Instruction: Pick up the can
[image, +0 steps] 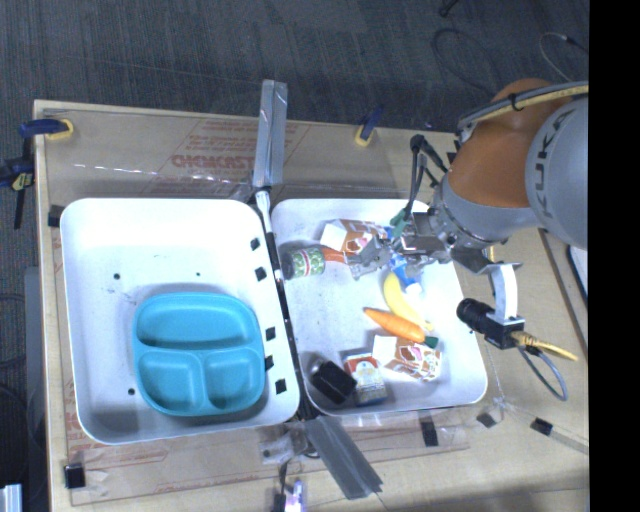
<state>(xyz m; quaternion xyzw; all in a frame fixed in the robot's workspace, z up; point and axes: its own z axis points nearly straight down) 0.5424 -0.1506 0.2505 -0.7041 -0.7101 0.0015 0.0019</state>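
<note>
faint mirrored red lettering on bench, unreadable

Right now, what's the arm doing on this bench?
The KUKA arm's gripper is low in the right bin, over the clutter by the banana and carrot. The can lies on its side at that bin's left wall, apart from the gripper. The blue tray sits in the left bin.

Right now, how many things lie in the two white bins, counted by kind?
Can: 1
Banana: 1
Carrot: 1
Blue divided tray: 1
Small printed cartons: 3
Black object: 1
Total: 8
A small blue item under the gripper is too hidden to name or count.
</note>
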